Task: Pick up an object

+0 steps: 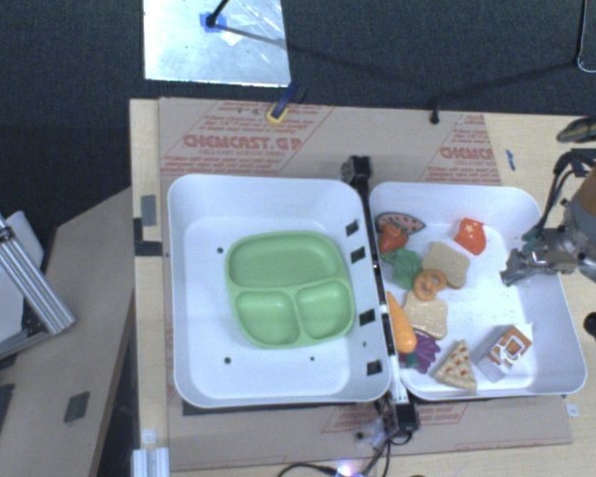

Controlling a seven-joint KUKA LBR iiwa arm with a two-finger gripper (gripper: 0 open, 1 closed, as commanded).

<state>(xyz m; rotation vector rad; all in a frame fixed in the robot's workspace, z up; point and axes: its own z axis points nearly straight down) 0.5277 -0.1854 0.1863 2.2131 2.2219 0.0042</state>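
One carrot [401, 328] lies lengthwise along rt bin's [551, 366] left wall; jaws' state unclear.

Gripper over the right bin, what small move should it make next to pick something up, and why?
Probably ease the gripper left and toward the bottom of the view, then down over the small carton. The gripper sits at the right bin's right wall with nothing seen between its fingers, and the carton lies nearby, apart from the pizza slice.
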